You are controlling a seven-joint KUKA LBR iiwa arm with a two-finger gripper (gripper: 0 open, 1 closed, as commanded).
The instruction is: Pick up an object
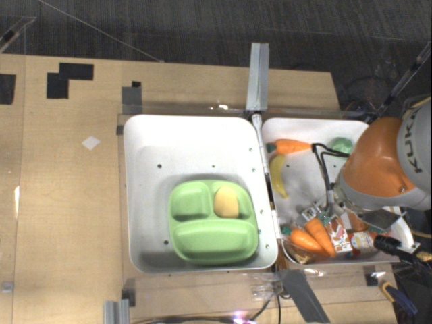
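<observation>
Since my arm [378,164] reaches in from the right and hangs over the right bin [297,130], most of what I must work with lies under my own wrist. My fingers [329,214] are low in the near part of this bin, but they are mixed with wires and small parts, so I cannot tell if they are apart or together, and I see nothing clearly held between them.

Just below them, touching or almost touching, lie two carrots [312,238] side by side. Their long axis goes at a slant, from the upper right down to the lower left, toward the near corner of the bin. A small packet [341,238] with red print lies just to their right. I judge the carrots to be the nearest thing to take, and my fingers should close across their slant, not along it.

Farther from me, a banana [277,175] lies along the left wall of the bin, nearly upright in the view. Behind it one more carrot [293,146] lies across, and a green thing [341,145] is beside it, half hidden by my arm.

In the left bin [155,140] stands a green tray [209,238] with a yellow fruit [227,201] in one compartment, well apart from my fingers.
</observation>
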